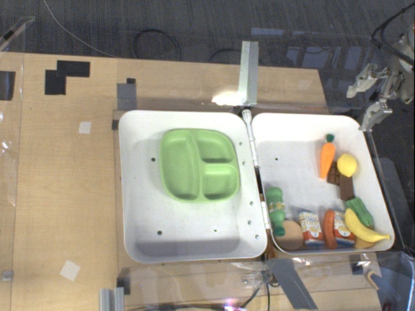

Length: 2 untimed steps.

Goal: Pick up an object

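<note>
**Arm waits above cluttered bin**

The end effector [375, 96] hovers past the right bin's [292, 141] far corner, fingers apart and empty. The toy carrot [327, 159] and lemon [347, 165] lie nearest; reaching down comes next.

Light wood bench [58, 193] w/ black tape patches [65, 75]; dark grey carpet [162, 11] behind, thin cable across
</note>
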Motion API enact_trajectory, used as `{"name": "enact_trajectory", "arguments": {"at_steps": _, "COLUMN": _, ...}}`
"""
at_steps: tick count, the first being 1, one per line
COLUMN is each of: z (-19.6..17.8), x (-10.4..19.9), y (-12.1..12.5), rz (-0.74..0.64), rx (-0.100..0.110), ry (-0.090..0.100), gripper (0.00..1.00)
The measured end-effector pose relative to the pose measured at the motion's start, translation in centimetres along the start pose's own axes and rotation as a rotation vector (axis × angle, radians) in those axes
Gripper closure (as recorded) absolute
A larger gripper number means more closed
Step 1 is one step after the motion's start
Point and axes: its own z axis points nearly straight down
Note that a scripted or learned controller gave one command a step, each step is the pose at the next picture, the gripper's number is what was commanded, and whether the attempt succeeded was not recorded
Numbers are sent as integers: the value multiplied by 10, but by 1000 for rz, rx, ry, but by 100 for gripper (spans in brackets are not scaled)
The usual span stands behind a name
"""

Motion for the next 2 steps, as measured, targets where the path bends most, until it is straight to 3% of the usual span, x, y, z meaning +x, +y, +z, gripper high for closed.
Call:
{"name": "enact_trajectory", "arguments": {"at_steps": 1, "z": 110, "x": 73, "y": -2, "rz": -256, "rx": -4, "ry": 9, "gripper": 0}}
{"name": "enact_trajectory", "arguments": {"at_steps": 2, "z": 211, "x": 30, "y": 18, "rz": -400, "rx": 0, "ry": -3, "gripper": 0}}
